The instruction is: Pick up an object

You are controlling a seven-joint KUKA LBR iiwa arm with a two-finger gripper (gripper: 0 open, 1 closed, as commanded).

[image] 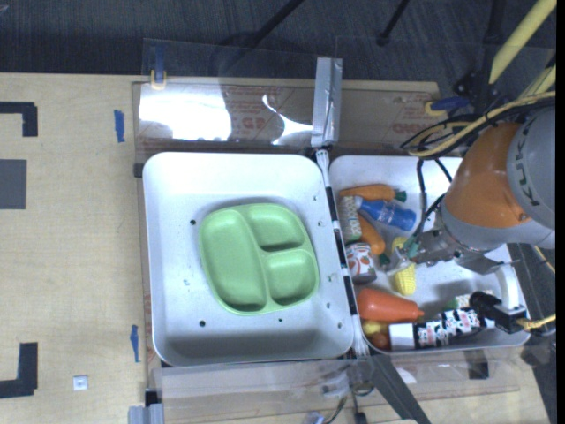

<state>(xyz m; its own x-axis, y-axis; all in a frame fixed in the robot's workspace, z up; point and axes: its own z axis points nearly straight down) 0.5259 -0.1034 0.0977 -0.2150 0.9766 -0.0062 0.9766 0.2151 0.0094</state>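
- Camera view: the arm [499, 184] reaches in from the right over the right bin [441, 281], with the gripper [413, 251] low among the toys.
- Whether the tool is spread, pressed together or pinching anything, I cannot tell; it is too small and blurred here.
- The task looks not yet done: nothing is visibly lifted, and every toy lies in the bin. The grasp and the lift are left.
- Likeliest target, as a guess: the corn [404, 280], just beside the gripper.
- Count in the right bin: two carrots, top [369, 192] and bottom [388, 306]; one blue bottle [388, 214]; one spotted bottle [446, 327]; one can [360, 261].
- The left bin [177, 193] holds one green tray [259, 256].
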